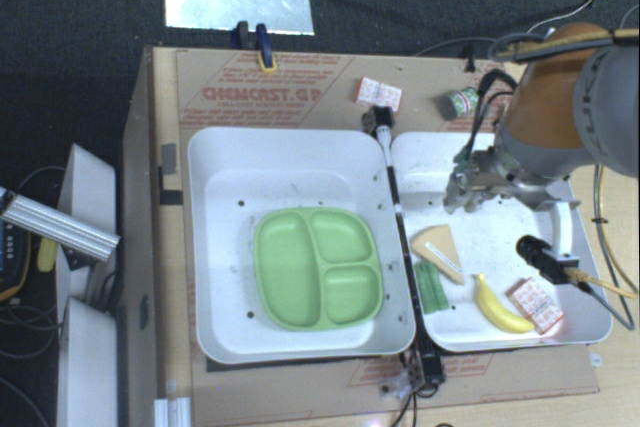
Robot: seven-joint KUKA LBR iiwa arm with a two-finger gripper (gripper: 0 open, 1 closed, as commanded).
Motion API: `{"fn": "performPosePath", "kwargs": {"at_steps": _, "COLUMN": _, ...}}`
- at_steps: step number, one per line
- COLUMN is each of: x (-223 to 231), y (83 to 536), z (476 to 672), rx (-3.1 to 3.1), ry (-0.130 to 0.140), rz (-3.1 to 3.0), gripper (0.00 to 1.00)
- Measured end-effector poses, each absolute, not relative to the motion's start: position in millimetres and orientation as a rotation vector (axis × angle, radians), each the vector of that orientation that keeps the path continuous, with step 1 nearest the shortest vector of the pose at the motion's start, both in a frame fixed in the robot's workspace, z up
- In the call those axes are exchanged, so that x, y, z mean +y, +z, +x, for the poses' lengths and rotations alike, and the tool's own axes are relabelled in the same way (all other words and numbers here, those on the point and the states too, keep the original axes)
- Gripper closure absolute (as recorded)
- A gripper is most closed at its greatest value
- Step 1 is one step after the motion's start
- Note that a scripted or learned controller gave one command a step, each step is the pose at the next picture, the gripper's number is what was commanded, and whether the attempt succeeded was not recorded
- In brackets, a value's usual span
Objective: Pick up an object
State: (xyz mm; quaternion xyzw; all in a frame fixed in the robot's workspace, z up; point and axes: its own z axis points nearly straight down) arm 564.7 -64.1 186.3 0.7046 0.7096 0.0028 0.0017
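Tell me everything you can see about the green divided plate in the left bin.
The green divided plate is a pale lime, rounded-square tray that looks like smooth plastic. Raised ridges split it into three compartments: one tall section on the camera's left, two smaller ones on the right. Nothing lies in any compartment. It rests flat on the floor of the left bin, toward the near right part, slightly rotated. It touches just the bin floor; the pincer is over the other bin.

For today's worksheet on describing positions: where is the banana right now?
The banana lies in the right-hand bin, near its front edge, between the green item and a red-and-white packet, just below the cheese wedge.
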Motion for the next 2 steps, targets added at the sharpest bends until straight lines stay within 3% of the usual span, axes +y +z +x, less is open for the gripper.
{"fn": "performPosePath", "kwargs": {"at_steps": 1, "x": -139.3, "y": 192.6, "z": 600.3, "rx": 2.22, "ry": 0.001, "rz": 2.218, "gripper": 1.0}}
{"fn": "performPosePath", "kwargs": {"at_steps": 2, "x": -138.3, "y": 192.4, "z": 600.4, "rx": 2.223, "ry": 0.001, "rz": 2.216, "gripper": 0.0}}
